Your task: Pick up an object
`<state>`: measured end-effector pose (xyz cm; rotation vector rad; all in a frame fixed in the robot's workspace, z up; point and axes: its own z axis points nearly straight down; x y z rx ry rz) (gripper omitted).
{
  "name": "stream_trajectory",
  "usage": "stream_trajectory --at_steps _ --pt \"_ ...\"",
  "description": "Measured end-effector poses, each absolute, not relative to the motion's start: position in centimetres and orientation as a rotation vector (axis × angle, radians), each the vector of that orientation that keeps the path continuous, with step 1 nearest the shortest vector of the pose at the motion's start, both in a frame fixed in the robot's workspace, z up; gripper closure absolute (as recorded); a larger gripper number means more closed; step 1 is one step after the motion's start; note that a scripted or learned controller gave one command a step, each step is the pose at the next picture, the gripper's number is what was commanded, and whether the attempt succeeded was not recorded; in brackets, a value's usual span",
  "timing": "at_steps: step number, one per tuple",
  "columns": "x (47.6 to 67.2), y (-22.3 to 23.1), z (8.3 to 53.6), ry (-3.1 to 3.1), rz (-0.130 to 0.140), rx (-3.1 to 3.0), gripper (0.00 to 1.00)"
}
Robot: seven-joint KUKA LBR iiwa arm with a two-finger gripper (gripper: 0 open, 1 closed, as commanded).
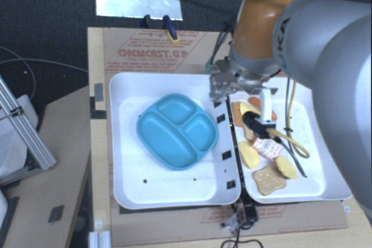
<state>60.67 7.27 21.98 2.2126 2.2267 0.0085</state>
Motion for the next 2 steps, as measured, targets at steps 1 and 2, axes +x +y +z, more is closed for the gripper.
stream_trajectory --at_steps 1,2 --pt "55.8 13.5 20.6 2.235 -0.001 2.213 1.00" --pt "48.6 13.8 32.4 2.228 0.018 2.211 1.00"
